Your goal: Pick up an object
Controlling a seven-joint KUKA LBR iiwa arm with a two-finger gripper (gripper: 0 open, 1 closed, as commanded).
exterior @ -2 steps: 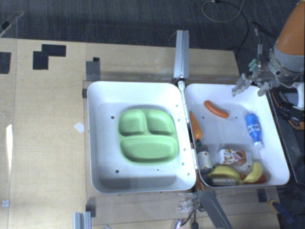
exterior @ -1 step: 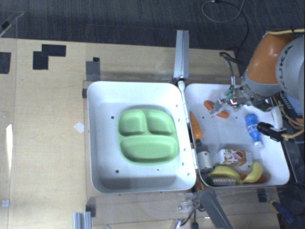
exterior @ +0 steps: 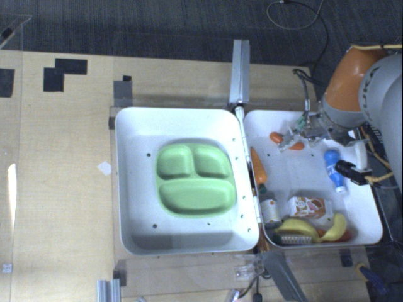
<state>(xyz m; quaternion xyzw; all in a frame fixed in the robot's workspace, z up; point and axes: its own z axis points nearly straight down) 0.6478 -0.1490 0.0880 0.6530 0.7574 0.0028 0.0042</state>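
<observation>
In the far corner of the right bin [exterior: 376, 226], at the right side of the camera view: the gripper [exterior: 298, 136], low over the white floor, with the grey arm [exterior: 384, 87] and its orange band [exterior: 350, 80] behind it. Just beside and partly under the gripper, a small orange piece [exterior: 277, 137], with a second bit of orange showing at the gripper's near edge. Impossible to tell whether open or closed, or whether around the orange piece or merely next to it: too small and too blurred.

Elsewhere in the same bin:
- Along the wall shared with the other bin, a carrot [exterior: 257, 167], lying lengthwise.
- Toward the right wall, a blue bottle [exterior: 333, 169], on its side, near the gripper but apart from it.
- At the near wall, a banana [exterior: 317, 229], with a small printed packet [exterior: 308, 206] just behind it.
- Left of the packet, a small jar [exterior: 269, 209], close to the near end of the carrot.

In the left bin [exterior: 129, 187], a green divided plate [exterior: 194, 178], about in the middle, well apart from the gripper.
</observation>
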